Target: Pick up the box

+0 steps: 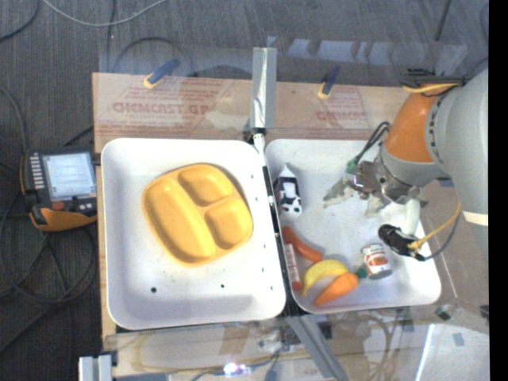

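Right bin (pixel 413 292) | claw (pixel 355 187) spread open, holding nothing | box (pixel 288 194) label unreadable

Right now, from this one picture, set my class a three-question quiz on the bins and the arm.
1. True or false: the tray lies in the right bin.
2. Which side of its bin is the box next to? A, the side by the other bin. B, the side the arm reaches in from. C, the side nearest the bottom of the picture.
3. Fill the gap: the gripper is over the ___ bin.

Key: 1, false, it lies in the left bin. 2, A. 3, right.
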You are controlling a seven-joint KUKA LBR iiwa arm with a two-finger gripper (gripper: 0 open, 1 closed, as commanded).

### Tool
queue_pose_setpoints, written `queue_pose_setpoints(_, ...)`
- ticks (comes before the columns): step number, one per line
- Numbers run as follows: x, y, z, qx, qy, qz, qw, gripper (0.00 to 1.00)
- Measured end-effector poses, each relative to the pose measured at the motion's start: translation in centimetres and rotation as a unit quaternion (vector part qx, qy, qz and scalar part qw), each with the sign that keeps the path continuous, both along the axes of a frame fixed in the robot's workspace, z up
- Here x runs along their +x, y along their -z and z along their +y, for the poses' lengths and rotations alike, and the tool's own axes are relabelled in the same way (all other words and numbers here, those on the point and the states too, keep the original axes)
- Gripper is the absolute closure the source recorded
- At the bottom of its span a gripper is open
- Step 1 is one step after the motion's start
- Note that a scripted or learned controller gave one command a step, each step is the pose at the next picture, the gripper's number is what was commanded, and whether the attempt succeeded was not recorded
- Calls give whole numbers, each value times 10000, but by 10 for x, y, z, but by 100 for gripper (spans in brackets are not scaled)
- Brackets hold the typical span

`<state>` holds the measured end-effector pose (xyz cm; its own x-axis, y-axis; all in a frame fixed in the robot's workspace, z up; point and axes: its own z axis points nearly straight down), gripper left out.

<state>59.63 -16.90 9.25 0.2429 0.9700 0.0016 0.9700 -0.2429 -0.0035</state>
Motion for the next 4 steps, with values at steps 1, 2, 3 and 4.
queue_pose_setpoints(1,24,1,-35,67,426,-34,9991,0)
queue_pose_setpoints(2,74,3,-32,28,465,35,9989,0)
queue_pose_setpoints(3,6,3,-7,-26,465,-45,9989,0)
queue_pose_setpoints(4,65,3,-29,2,897,-35,9960,0)
